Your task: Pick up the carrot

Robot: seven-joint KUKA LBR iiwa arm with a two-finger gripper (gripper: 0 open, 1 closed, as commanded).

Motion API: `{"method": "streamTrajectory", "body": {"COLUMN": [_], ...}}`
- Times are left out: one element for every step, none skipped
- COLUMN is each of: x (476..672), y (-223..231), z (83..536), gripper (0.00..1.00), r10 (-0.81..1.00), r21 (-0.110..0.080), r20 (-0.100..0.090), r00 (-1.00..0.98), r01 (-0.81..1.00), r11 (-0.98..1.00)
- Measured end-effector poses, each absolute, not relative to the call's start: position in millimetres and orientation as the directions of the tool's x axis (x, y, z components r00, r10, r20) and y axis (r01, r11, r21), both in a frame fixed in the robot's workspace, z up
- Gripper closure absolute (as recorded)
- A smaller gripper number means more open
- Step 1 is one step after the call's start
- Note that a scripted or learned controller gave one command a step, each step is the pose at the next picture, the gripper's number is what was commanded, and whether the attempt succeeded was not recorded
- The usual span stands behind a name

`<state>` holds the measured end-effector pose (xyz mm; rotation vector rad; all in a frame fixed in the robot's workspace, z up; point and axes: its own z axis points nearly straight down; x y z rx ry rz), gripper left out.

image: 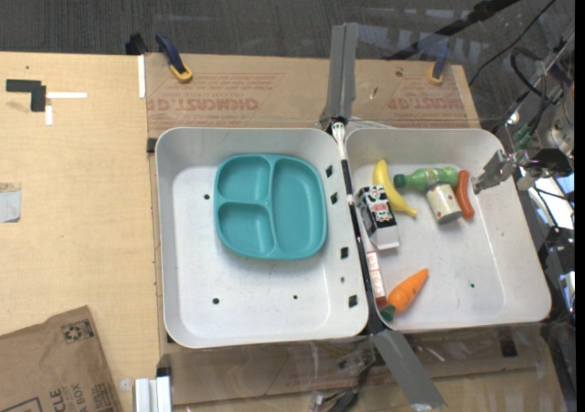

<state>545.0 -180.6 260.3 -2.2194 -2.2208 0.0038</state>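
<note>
We've got the carrot (407, 290) lying low against the right bin's (512, 296) inner wall, well apart from our claw (498, 168) up at the far rim, grip state impossible to tell, and that wall could block our fingers.

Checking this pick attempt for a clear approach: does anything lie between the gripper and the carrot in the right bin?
Nothing visible blocks it. The gripper sits at the right bin's far right edge; the carrot lies at the near left, against the divider. The bottle, cylinder and hot dog cluster beside the gripper, off the route.
</note>
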Motion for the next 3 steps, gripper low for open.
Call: {"method": "streamTrajectory", "body": {"x": [519.3, 483.8, 483.9], "y": [-161, -99, -101], "z": [104, 91, 99], "gripper": [0.0, 0.0, 1.0], "r10": [0.998, 0.947, 0.946], "r21": [-0.003, -0.005, -0.005], "r20": [0.0, 0.0, 0.0], "r00": [0.067, 0.321, 0.325], "r01": [0.998, 0.947, 0.946], "r11": [-0.067, -0.321, -0.325]}}
